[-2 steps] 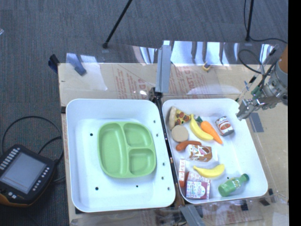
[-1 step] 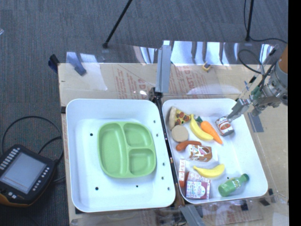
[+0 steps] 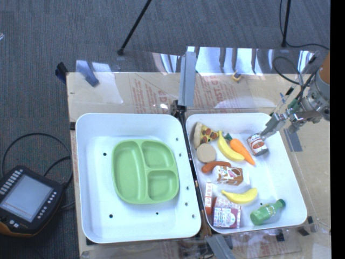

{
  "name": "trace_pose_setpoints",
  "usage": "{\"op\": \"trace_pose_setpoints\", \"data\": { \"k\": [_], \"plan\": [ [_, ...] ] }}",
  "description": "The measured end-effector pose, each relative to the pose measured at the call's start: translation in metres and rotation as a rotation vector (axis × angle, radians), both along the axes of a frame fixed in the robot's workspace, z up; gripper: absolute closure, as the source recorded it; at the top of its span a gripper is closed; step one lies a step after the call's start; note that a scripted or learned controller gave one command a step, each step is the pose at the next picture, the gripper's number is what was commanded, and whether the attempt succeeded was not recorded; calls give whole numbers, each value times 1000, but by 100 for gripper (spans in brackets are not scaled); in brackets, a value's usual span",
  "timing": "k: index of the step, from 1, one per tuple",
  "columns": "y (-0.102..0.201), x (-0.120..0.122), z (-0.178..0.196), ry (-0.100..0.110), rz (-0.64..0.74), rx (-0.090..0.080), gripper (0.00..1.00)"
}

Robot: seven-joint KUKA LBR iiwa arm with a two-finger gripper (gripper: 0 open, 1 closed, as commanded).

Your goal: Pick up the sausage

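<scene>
The sausage [image 3: 215, 166] is a short orange-red link lying in the right bin [image 3: 280, 171], just below a round tan disc [image 3: 206, 153] and left of a red-and-white packet [image 3: 229, 175]. My gripper [image 3: 268, 130] hangs over the bin's upper right part, slanting down to the left from the arm. Its tip is just above a small red can [image 3: 257, 144]. The sausage lies well to the gripper's lower left, with a carrot [image 3: 242, 151] and a banana [image 3: 228, 147] between them. Nothing is visibly held.
The right bin also holds a pizza slice [image 3: 204, 134], a second banana [image 3: 240, 196], a green bottle [image 3: 267, 211], a carton [image 3: 226, 216] and a red box [image 3: 209, 194]. A green divided plate [image 3: 145, 170] sits in the left bin [image 3: 91, 144].
</scene>
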State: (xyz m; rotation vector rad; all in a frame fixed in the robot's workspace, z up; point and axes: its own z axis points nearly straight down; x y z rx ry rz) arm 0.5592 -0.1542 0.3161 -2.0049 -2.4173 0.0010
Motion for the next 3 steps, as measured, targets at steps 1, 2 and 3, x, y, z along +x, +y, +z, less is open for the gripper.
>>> {"op": "trace_pose_setpoints", "data": {
  "k": [1, 2, 3],
  "plan": [
    [0, 0, 0, 0, 0, 0, 0],
    [0, 0, 0, 0, 0, 0, 0],
    [0, 0, 0, 0, 0, 0, 0]
  ]
}}
